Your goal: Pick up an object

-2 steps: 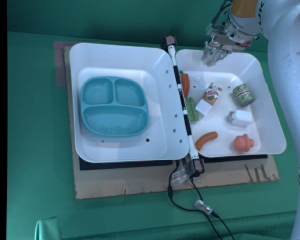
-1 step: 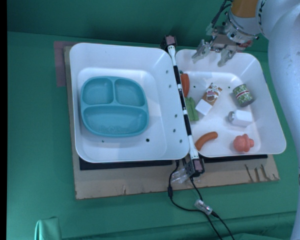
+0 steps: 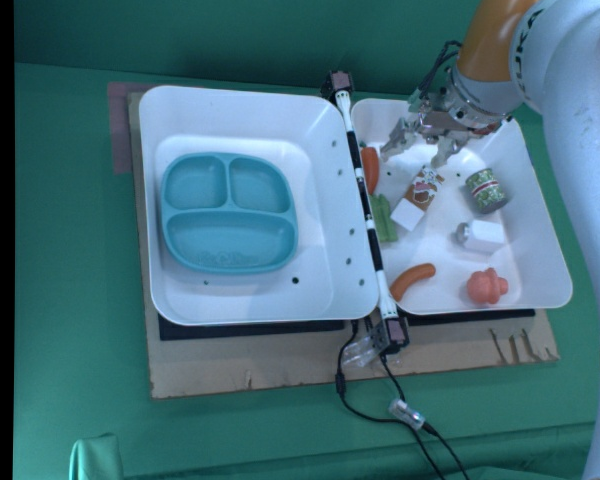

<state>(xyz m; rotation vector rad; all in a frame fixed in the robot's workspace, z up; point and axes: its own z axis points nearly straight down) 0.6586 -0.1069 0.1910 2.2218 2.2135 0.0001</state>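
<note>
Metal fingers [image 3: 420,148] spread wide, holding nothing.

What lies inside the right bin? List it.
In the right bin: an orange sausage, a red toy, a green-labelled can, a white block, a small bottle, green pieces. The gripper and arm cover the far corner.
</note>
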